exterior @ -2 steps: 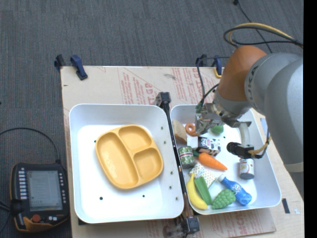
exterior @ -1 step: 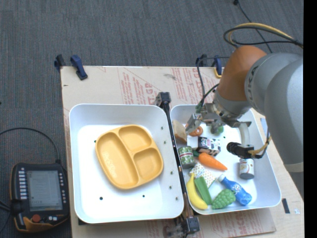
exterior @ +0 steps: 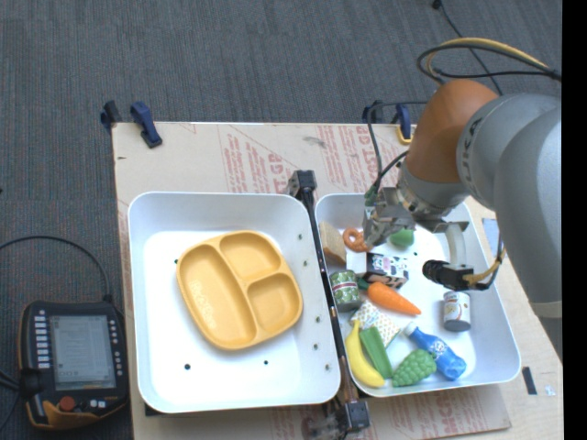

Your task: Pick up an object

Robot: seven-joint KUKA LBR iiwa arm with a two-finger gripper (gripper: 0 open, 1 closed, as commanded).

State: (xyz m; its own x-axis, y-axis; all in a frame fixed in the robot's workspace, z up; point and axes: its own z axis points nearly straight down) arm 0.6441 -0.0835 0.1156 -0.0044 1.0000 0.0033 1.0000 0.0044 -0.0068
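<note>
The tool [exterior: 378,230] hangs low over the right bin [exterior: 491,337], by an orange ring [exterior: 354,239]; I cannot tell its grip.

The single fixed camera stood above the bench [exterior: 229,154] and looked down on it at a slant, from the bench's near edge toward its far edge. It was set far enough back to take in both white bins whole: the left bin [exterior: 147,246] and the right bin [exterior: 495,337] lay side by side across the middle of the view. Grey carpet [exterior: 229,44] filled the ground beyond the bench's far edge and off its left edge, where a handheld control pendant [exterior: 69,351] lay. The arm [exterior: 486,145] entered from the right, near the lens and large. No second view was supplied.
</note>
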